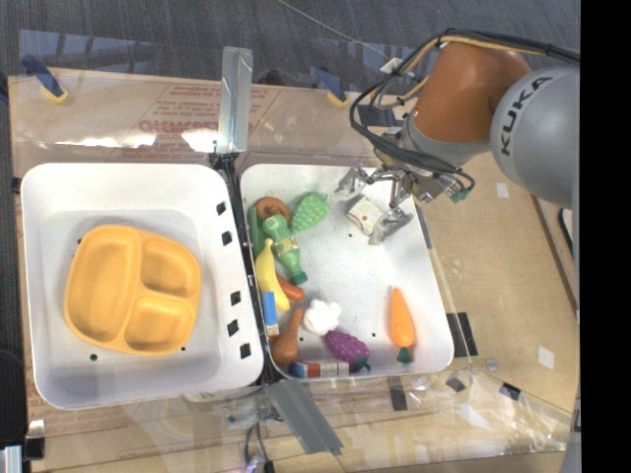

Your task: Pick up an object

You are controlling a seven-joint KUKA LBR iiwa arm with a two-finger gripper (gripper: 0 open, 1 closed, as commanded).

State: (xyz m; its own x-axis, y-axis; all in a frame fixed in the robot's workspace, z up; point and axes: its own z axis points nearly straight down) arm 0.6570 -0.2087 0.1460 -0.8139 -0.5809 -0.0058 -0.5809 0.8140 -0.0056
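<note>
My gripper [373, 205] hangs over the far right corner of the right bin [434, 294]. Its fingers stand open, spread to either side of a small cream block [363, 212] that lies on the bin floor between them; I cannot tell whether they touch it. Other toys in this bin: a green strawberry-shaped piece [311, 211], a green bottle [281, 244], a yellow banana [266, 274], an orange carrot [399, 319], a purple grape bunch [345, 345], a white cauliflower [320, 315] and a brown drumstick [288, 341].
The left bin [39, 264] holds a yellow divided plate [133, 289]. A metal post [235, 97] rises at the far end of the wall between the bins. Bare floor shows in the right bin's middle [355, 274].
</note>
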